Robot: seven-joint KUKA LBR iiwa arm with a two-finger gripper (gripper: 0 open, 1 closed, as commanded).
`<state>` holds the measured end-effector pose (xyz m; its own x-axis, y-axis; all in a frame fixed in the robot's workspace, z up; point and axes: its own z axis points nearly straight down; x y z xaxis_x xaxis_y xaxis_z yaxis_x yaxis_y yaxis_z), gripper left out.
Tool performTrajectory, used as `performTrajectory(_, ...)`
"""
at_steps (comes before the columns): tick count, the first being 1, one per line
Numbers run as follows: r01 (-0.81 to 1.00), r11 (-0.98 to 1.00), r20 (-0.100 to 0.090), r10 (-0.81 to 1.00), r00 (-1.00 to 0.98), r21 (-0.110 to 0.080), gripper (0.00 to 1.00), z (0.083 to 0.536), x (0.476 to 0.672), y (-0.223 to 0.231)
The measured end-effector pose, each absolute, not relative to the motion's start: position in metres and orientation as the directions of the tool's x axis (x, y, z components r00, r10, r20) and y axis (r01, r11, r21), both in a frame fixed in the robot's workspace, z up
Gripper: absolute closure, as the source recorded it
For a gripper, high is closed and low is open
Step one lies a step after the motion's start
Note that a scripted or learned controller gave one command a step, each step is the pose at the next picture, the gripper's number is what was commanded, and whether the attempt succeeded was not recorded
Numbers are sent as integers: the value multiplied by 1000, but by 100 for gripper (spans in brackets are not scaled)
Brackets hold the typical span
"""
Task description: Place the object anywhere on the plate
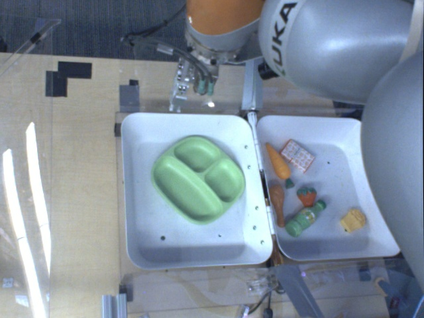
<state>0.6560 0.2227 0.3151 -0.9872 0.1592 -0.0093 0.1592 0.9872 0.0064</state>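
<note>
Above the left bin's (132, 177) far rim, the claw (192, 85), tilted, its grip state unclear.

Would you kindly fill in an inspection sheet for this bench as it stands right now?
Surface: pale wooden bench bearing two white bins, left bin and right bin.
Job's things: green divided plate in the left bin, nothing on it.
Clutter: in the right bin, carrot, pink-and-white card, strawberry, green bottle, yellow piece, brown piece.
Grippers: gripper above the left bin's far rim, nothing seen between its fingers.
Cables: dark cable near the wrist.
Surroundings: blue-grey carpet beyond the bench.
</note>
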Motion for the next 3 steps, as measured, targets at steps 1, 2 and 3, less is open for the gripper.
performTrajectory(1, 503, 864, -4, 503, -864, 5, 100, 250, 590, 187)
performTrajectory(2, 508, 861, -2, 508, -861, 4, 100, 213, 516, 178)
performTrajectory(3, 409, 913, -4, 409, -913, 2, 100, 276, 486, 75)
